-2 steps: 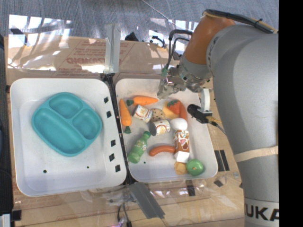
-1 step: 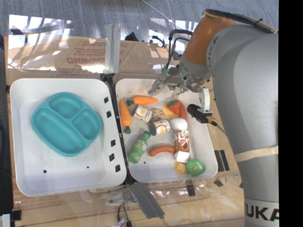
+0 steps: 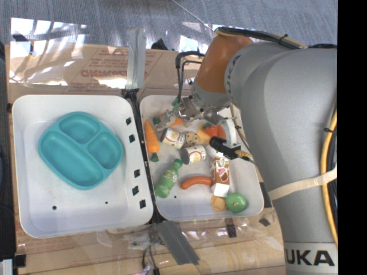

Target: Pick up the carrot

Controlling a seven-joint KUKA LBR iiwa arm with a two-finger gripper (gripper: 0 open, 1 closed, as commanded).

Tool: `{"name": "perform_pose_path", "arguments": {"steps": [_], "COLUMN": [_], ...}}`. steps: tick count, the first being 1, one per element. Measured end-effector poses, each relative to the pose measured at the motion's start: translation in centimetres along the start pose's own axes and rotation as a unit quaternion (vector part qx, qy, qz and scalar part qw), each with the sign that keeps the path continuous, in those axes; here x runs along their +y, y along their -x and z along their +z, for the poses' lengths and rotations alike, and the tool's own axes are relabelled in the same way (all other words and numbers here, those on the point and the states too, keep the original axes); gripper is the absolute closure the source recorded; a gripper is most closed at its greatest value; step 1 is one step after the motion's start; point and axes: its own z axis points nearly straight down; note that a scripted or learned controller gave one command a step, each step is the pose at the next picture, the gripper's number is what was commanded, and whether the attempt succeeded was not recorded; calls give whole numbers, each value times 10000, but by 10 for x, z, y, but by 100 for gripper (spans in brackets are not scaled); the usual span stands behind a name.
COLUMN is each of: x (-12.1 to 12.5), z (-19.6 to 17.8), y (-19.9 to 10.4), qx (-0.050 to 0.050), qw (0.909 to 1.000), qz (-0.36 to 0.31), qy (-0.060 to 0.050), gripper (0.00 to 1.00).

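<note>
- grey carpet (image 3: 86,2) beyond the bench
- brown cardboard (image 3: 74,67) under the bins, printed red
- bright glare patches (image 3: 49,30) along its top edge

Grey arm (image 3: 287,125) — orange wrist band (image 3: 221,62)

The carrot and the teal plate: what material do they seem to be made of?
The carrot looks like smooth moulded plastic, a toy: even orange colour, green tip. The teal plate also seems plastic, matte, with three moulded compartments and soft rounded edges. Neither can be confirmed by look alone.

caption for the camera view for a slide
Gripper low in the right bin among toy food; carrot lies by its left wall.
</note>
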Motion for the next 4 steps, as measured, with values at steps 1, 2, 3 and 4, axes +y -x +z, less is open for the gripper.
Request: {"name": "perform_pose_path", "arguments": {"steps": [1,2,3,4], "x": [1,4,-8,-10], "z": [-11,-211,-158,-109], "y": [0,-16,37,49], "qx": [-7,-22,-6,2], "qw": [10000,9952,9870,9332], "qz": [-29,976,1607,3593], "qy": [-6,85,-6,-14], "gripper": [100,100,100,100]}}
